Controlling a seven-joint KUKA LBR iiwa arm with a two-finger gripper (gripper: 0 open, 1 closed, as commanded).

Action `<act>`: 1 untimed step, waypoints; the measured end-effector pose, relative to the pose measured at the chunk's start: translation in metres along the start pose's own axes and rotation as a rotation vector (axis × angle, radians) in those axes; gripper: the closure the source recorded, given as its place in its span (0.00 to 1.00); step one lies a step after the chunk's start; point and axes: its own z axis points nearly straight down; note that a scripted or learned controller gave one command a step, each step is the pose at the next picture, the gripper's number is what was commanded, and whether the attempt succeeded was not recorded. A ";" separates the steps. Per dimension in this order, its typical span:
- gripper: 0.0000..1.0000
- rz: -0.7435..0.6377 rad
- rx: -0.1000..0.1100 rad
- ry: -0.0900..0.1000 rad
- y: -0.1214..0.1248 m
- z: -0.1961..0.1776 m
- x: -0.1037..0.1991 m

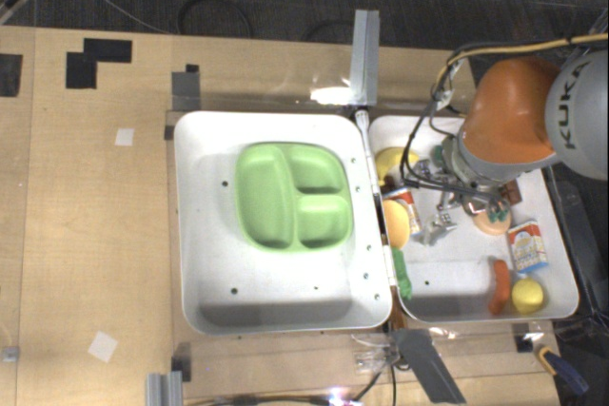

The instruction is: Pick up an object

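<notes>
Over the right bin [561, 295] the claw [440, 225] hangs low, its metal fingers pointing down toward the bin floor beneath the orange band of the arm [511, 114]; whether those fingers are apart or together I cannot tell, since the wrist hides them from this slant, and nothing can be seen gripped between them. Just left of the claw, against the wall that divides the two bins, lie the likeliest candidates for picking: a yellow fruit [389, 163] at the far side, a small red-and-white item [400, 201] beside it, an orange-yellow ball [396, 223] nearer, and a green strip [402, 276] along the wall. That crowding against the wall probably makes a clean grasp harder, as one finger would have little room. To the right of the claw sit a round tan piece [493, 222] and a small carton [527, 247], and at the near right corner an orange carrot-like piece [500, 285] touches a yellow lemon [528, 295]. The left bin [205, 299] holds a green divided tray [290, 195], well apart from the arm. Both bins rest side by side on the wooden surface [86, 233], presumably so the arm can reach either one.
</notes>
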 end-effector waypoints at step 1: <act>0.00 -0.001 0.000 -0.002 0.005 -0.001 0.020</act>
